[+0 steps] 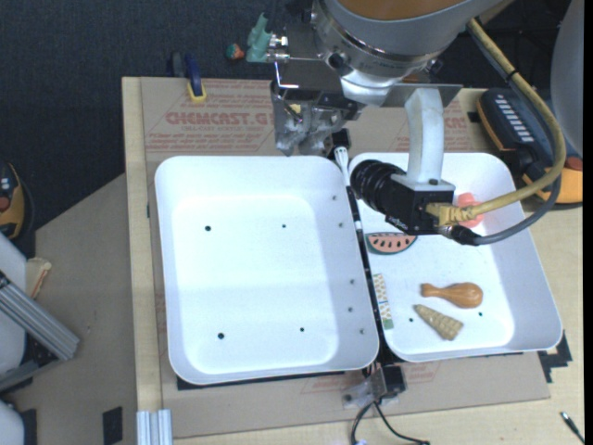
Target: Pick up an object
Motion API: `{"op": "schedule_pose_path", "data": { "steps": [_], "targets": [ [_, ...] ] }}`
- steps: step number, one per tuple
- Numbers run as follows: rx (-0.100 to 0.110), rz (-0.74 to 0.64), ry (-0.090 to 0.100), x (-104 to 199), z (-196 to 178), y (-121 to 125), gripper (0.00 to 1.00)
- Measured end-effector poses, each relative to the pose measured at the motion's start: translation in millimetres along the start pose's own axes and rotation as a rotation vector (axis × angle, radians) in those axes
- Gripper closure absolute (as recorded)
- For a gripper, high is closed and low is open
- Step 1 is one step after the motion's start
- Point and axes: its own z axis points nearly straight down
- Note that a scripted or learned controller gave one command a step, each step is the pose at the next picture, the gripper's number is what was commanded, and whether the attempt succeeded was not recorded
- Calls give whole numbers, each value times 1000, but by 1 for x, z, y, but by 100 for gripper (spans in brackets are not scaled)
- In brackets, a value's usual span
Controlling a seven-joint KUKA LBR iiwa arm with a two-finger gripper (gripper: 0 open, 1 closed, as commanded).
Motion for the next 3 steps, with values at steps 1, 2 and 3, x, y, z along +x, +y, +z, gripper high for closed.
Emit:
{"op": "schedule_pose_path", "data": {
  "steps": [1,2,3],
  "targets": [
    [29,6,-16,-2,123,-2,100],
    [27,6,-15,-2,189,-3,100],
    [22,6,-12,-2,199,-2,100]
  ]
}}
